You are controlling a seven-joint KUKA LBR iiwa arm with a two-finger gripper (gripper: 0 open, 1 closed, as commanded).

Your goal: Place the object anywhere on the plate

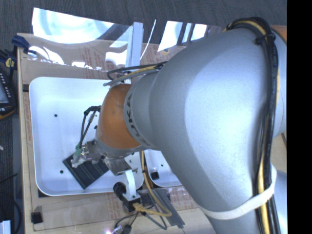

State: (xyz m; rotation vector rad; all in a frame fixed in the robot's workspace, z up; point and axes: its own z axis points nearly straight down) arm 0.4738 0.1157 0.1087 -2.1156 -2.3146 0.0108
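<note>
Arm low over the left bin, its load unclear

No object or plate can be picked out. The gripper (85, 165), a dark ribbed block at the wrist, sits low over the near part of the left shallow white bin (46, 106); whether it is spread or pinching anything cannot be told. Judged risk: the bulky grey arm (204, 121) with its orange band (114, 118) hides the right bin (163, 177), so a missed grasp or misplaced drop could go unnoticed.

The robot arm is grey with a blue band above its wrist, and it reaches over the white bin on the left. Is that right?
Not quite. The band above the wrist is orange, not blue, as the camera view shows. The rest holds: the grey robot arm does reach over the left white bin.
</note>
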